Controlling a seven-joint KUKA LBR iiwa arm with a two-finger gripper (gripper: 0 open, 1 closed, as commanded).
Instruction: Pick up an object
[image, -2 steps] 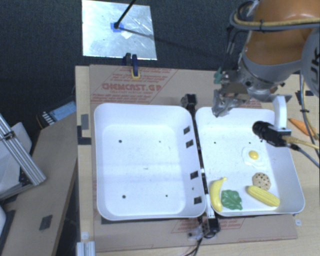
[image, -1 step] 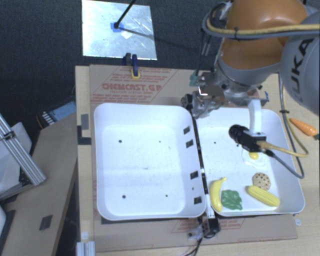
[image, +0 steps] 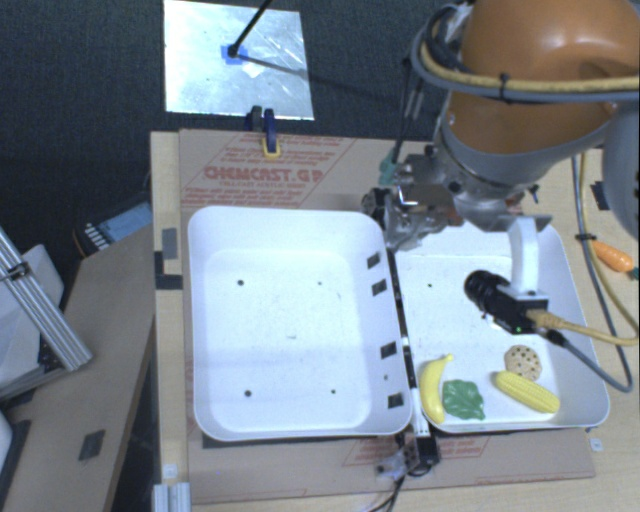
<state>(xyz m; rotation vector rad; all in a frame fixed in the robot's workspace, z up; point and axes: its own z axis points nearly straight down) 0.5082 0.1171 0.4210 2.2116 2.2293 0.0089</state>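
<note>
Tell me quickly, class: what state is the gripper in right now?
Gripper: cannot be told; it sits at the far edge of the right bin, away from the banana.

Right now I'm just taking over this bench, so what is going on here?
The grey and orange arm reaches in over the far edge of the right bin; nothing is visibly lifted yet. At that bin's near end lie a banana, a green piece, a cookie and a yellow corn cob. The left bin sits beside it.
</note>
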